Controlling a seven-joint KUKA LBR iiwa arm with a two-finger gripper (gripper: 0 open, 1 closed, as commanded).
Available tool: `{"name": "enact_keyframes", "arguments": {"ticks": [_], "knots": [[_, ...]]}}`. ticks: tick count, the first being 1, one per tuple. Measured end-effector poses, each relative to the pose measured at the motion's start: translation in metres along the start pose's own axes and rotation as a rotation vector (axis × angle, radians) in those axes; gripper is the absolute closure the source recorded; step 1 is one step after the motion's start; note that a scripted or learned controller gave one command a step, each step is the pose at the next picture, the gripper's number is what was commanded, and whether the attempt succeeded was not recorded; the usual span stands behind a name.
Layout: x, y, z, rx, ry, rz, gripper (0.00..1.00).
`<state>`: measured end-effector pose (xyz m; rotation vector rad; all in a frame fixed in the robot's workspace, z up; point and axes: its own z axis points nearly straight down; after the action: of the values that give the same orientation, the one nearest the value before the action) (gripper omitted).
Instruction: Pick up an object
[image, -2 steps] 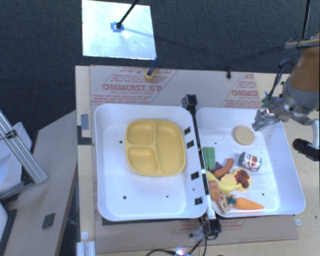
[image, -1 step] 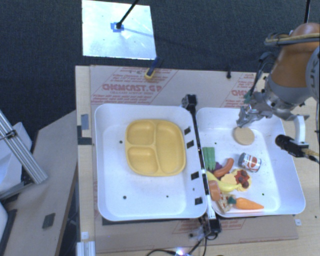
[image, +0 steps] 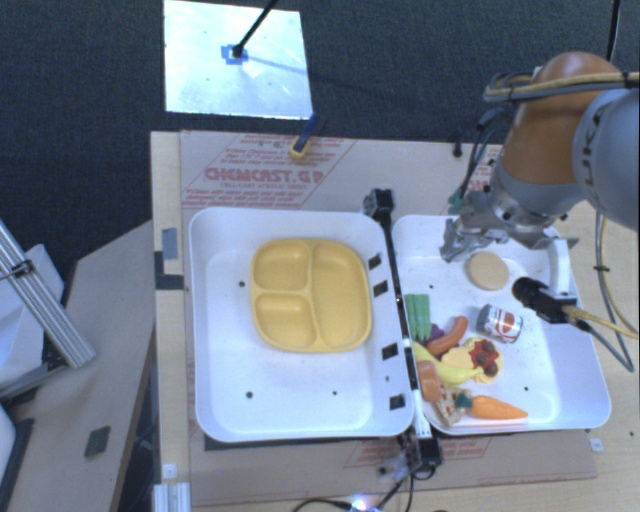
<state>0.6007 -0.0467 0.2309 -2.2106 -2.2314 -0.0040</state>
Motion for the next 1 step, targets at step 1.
{"name": "enact_keyframes", "arguments": {"ticks": [1], "knots": [[0.0618,0.0001,0.0058,0.000,0.001,-0.001,1.00]]}}
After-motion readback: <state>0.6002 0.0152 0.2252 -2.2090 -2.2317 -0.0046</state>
